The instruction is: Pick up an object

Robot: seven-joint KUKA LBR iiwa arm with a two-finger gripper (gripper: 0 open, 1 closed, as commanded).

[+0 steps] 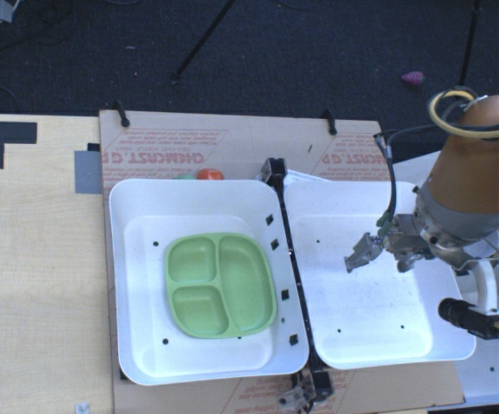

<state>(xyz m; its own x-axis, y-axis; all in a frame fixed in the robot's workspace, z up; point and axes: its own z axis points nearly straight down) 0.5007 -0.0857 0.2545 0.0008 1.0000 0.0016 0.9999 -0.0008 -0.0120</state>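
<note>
You have 2 bins side by side: the left bin carries a green tray with 3 compartments, lying flat near its middle, and the right bin has the arm reaching over it from the right. The gripper hangs above the right bin's floor, toward its right half, well apart from the tray. Nothing sits between its fingers; from this slanted view they look slightly spread, though the shapes are small and dark, so take that as a likely reading only.

The tray is the only pickable thing inside the bins. A small orange-red object with a bit of green beside it lies just behind the left bin's back rim, outside it.

Your risks from here: if the program closes where the gripper now hangs, it will likely grab air, since the floor beneath looks bare. Crossing to the tray means clearing the black divider between the bins; a low path could clip it. The tray itself is wide, shallow and flat, so a 2-finger pinch would need its rim, and may slip off.
</note>
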